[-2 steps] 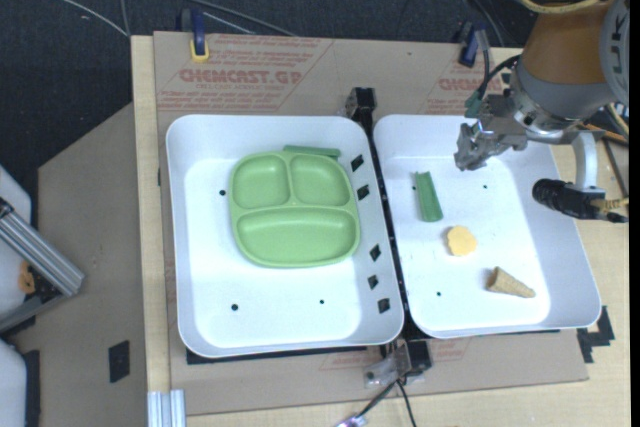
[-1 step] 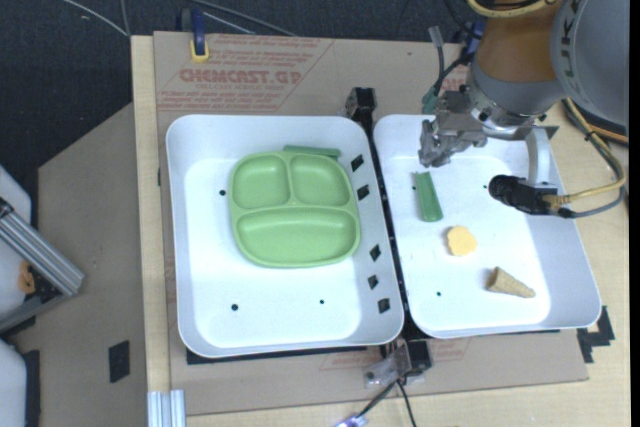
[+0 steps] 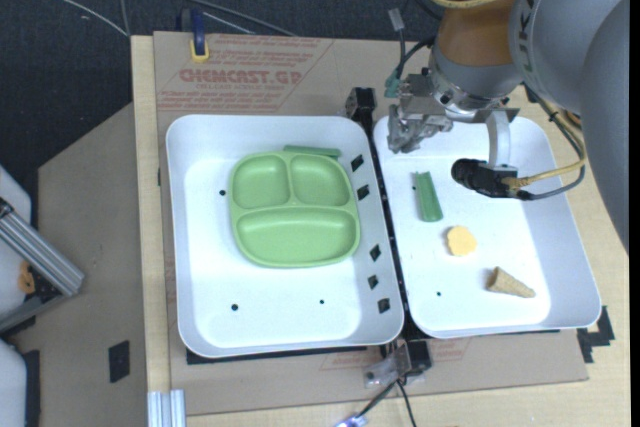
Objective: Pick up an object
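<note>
Figure: one arm above two white bins on the worktop, approach phase of a pick. Nearest the camera in the right-hand bin (image 3: 570, 245), and farthest from the gripper (image 3: 408, 137), lies a tan wedge-shaped piece (image 3: 511, 284); nearer to the gripper lies a small yellow round piece (image 3: 461, 241); nearer still, just in front of the gripper, lies a green stick (image 3: 428, 196), roughly lengthwise along the bin. These three are the candidate objects, and none is lifted. The gripper hangs over the far left corner of this bin, close to the divide between the bins; it appears to carry nothing, and nothing shows between its fingers. How wide it stands cannot be told at this scale. To the gripper's left and nearer the camera, in the left-hand bin (image 3: 200, 295), rests a green divided plate (image 3: 294, 209), well apart from the gripper. Judgement: the step in hand is positioning before descent. The next move probably calls for a short shift toward the green stick, alignment across its narrow width, then lowering.
</note>
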Robot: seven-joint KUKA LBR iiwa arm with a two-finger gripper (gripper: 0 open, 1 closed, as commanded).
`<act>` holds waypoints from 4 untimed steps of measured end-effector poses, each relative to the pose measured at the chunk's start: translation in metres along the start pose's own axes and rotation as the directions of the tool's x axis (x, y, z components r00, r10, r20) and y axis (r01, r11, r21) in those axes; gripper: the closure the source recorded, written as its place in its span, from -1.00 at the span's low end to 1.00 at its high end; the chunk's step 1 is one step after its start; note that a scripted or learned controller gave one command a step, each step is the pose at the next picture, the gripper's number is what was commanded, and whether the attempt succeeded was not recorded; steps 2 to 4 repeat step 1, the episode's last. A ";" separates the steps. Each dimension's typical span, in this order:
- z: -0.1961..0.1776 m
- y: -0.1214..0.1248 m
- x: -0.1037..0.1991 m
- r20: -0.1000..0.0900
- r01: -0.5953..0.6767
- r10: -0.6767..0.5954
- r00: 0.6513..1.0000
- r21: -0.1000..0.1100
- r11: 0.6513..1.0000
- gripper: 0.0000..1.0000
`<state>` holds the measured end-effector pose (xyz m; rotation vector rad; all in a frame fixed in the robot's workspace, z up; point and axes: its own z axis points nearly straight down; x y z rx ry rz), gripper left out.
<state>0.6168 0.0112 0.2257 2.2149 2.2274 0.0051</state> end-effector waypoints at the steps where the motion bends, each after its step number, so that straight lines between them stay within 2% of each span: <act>1: 0.009 0.011 0.057 0.000 0.000 0.000 1.000 0.001 1.000 1.00; 4: 0.009 0.011 0.057 0.000 0.000 0.000 1.000 0.001 1.000 1.00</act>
